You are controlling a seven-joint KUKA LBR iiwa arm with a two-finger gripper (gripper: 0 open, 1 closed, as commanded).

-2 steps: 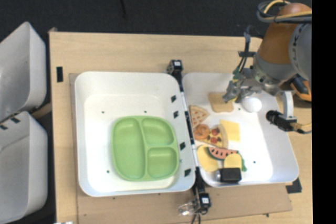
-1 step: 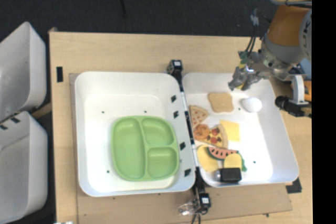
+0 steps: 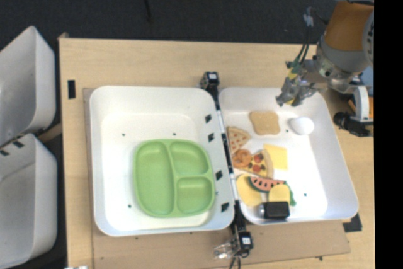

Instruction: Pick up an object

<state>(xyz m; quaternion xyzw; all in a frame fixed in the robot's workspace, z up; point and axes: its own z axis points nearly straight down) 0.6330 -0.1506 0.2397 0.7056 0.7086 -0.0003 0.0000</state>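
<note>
The right bin [image 3: 327, 167] holds several toy foods: a tan bread slice [image 3: 264, 122], a white egg [image 3: 301, 126], a pizza slice [image 3: 237, 137], a yellow cheese piece [image 3: 276, 156], a watermelon slice [image 3: 267, 184] and a black block [image 3: 276, 210]. My gripper [image 3: 291, 93] hangs over the bin's far edge, above and slightly right of the bread slice, with nothing visibly between its fingers.
The left bin [image 3: 113, 116] carries a green divided plate [image 3: 174, 177]. A divider with black clips [image 3: 220, 154] runs between the bins. The arm's orange band [image 3: 347, 22] rises at the right. The wooden bench [image 3: 157, 60] surrounds both bins.
</note>
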